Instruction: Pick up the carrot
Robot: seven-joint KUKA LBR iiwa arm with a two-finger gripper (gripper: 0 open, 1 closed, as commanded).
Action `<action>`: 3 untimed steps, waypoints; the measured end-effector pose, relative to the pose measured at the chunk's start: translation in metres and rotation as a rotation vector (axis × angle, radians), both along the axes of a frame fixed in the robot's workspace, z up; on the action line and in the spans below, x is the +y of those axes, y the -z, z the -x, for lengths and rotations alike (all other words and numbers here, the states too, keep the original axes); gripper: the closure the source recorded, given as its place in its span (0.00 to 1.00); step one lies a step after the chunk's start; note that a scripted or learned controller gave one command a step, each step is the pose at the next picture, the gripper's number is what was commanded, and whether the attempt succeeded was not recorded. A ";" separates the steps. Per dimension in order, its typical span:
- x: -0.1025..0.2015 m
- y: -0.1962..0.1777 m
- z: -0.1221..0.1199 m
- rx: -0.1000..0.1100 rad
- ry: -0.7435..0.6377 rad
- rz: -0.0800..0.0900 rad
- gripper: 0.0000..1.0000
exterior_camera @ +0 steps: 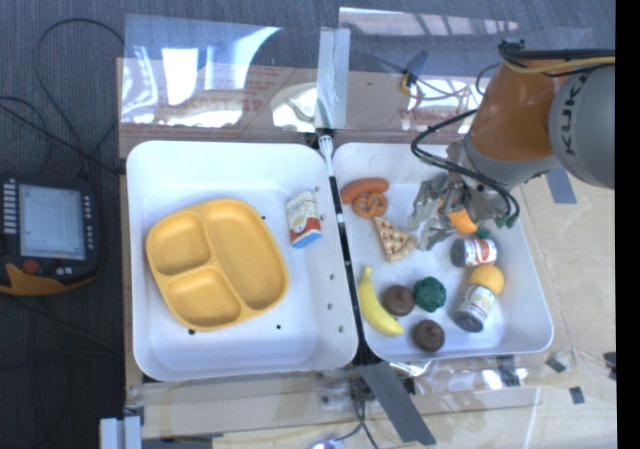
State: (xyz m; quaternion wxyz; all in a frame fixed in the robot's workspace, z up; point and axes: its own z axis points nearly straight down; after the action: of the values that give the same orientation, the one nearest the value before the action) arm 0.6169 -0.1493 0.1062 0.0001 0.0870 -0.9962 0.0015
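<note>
A small orange carrot [462, 221] shows in the right bin [520, 337], with most of it hidden by the gripper's metal parts. My gripper [441, 215] is low over the upper middle of that bin, right against the carrot's left side. The view does not make clear whether the carrot sits inside the gripper or just beside it. The grey arm with its orange band [512, 122] comes in from the upper right.
Around the gripper lie a sausage [364, 188], a pretzel [372, 205], a waffle wedge [393, 238], two cans [477, 252] [474, 308], a yellow fruit [487, 279], broccoli [430, 292], two brown donuts [398, 299] and a banana [376, 305]. The left bin [170, 347] holds a yellow divided plate [215, 262] and a small carton [303, 217].
</note>
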 end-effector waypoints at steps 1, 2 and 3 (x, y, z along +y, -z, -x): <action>0.124 -0.080 0.052 -0.006 -0.037 -0.007 1.00; 0.055 -0.247 0.014 -0.011 -0.262 0.000 1.00; 0.057 -0.241 0.015 -0.001 -0.265 -0.004 0.00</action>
State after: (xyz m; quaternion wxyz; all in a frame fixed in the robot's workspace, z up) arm 0.6019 -0.0926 0.3471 -0.0008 0.2176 -0.9760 -0.0006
